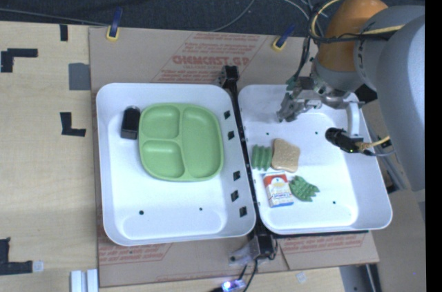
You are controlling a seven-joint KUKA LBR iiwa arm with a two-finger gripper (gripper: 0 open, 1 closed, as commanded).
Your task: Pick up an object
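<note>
i see the claw point(289, 111) over the right bin's point(359, 211) far edge; can't tell its grip. the carton point(278, 190) lies lengthwise toward the counter's near edge.

The bench point(41, 166) is pale wood with black tape marks on its left part. A brown cardboard sheet point(207, 56) lies flat on it, held at its far edge by two clamps point(112, 29). Two white bins rest side by side on the cardboard, touching along the middle: the left bin point(114, 208) and the right bin point(359, 204).
</note>
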